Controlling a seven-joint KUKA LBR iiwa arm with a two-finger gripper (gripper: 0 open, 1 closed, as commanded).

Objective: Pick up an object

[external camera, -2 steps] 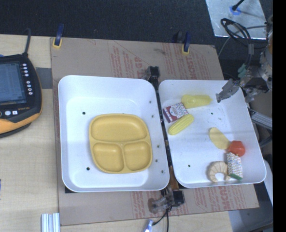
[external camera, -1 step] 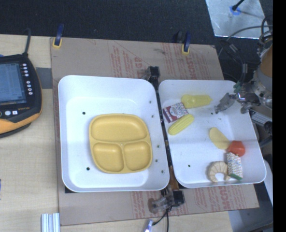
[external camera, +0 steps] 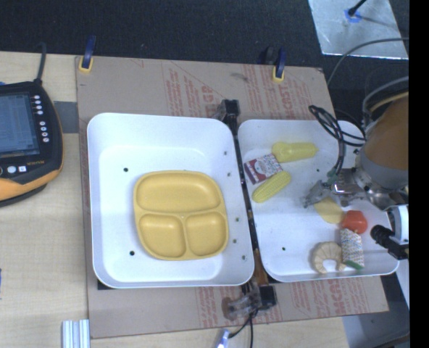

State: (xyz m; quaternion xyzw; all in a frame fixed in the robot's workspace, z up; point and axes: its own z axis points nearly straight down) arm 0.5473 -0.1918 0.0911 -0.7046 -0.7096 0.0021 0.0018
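Where arm (external camera: 388, 147) leaves frame, hand (external camera: 317, 194) blurred, yellow piece (external camera: 329, 211) half-hidden.

No readable text anywhere.
Red print runs along the cardboard sheet (external camera: 200, 85) edges, a red-and-white packet (external camera: 262, 169) carries marks, and the tablet (external camera: 15, 140) screen shows lines, but all are too small and blurred to read.

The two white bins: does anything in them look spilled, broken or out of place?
Nothing looks spilled or broken. The left bin holds a yellow divided plate lying flat. The right bin holds loose toy food: corn, a yellow piece, a small packet, a croissant. They lie scattered, not damaged.
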